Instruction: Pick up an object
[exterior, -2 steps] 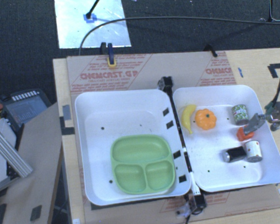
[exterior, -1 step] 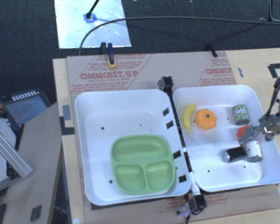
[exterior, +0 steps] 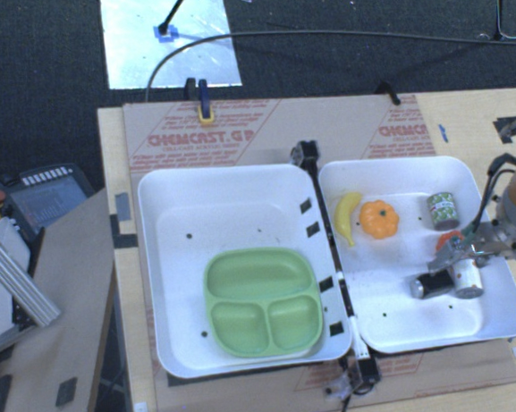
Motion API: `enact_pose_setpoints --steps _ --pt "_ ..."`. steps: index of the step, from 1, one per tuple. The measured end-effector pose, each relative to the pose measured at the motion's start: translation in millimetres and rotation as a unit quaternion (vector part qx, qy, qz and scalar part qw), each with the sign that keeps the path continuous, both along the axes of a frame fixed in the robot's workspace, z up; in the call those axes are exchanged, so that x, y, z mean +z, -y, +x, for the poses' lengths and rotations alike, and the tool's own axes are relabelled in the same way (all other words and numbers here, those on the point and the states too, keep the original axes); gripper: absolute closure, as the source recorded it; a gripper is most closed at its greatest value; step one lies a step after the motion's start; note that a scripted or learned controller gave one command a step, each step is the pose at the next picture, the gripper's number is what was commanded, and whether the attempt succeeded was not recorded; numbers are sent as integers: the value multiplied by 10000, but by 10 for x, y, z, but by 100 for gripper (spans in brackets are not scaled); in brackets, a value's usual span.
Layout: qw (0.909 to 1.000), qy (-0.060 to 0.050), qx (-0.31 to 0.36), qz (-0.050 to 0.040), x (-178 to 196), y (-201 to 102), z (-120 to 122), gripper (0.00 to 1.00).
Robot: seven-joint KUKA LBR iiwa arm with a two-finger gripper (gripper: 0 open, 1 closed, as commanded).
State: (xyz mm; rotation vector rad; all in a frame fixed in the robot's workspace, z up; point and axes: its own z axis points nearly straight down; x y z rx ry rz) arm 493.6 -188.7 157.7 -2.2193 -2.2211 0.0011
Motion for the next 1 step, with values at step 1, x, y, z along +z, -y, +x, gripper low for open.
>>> enact_pose_setpoints --steps 1 --pt "10000 53 45 51 -543 -94 102 0"
